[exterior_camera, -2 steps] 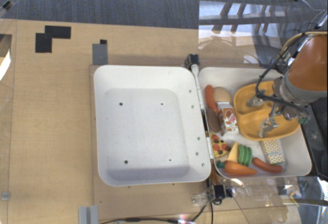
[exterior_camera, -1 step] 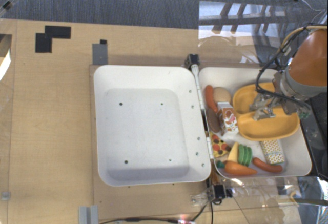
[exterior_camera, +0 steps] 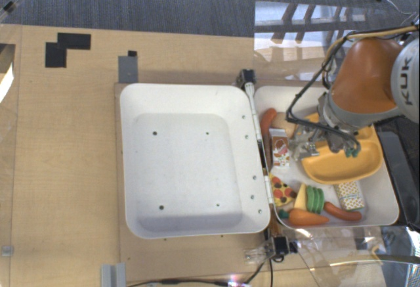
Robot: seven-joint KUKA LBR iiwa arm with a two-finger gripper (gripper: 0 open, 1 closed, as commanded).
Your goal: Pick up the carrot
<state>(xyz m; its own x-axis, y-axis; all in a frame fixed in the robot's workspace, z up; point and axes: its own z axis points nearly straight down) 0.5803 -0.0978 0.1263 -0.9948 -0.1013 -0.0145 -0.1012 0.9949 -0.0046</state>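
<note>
Orange carrot (exterior_camera: 308, 217) lies at right bin's (exterior_camera: 392, 212) near edge, beside green veg (exterior_camera: 315, 199) | gripper (exterior_camera: 323, 140) above yellow dish (exterior_camera: 341, 164), well apart from carrot | fingers' state: cannot tell

A grey robot arm (exterior_camera: 408, 79) with a broad, rounded orange band (exterior_camera: 365, 75) just above its wrist. Part of a dark letter marking shows on the grey shell. Below the band sits a grey metal wrist collar, then the gripper (exterior_camera: 326, 141), a cluster of silver-grey metal parts. Black cables (exterior_camera: 308, 92) loop beside the wrist.
</note>
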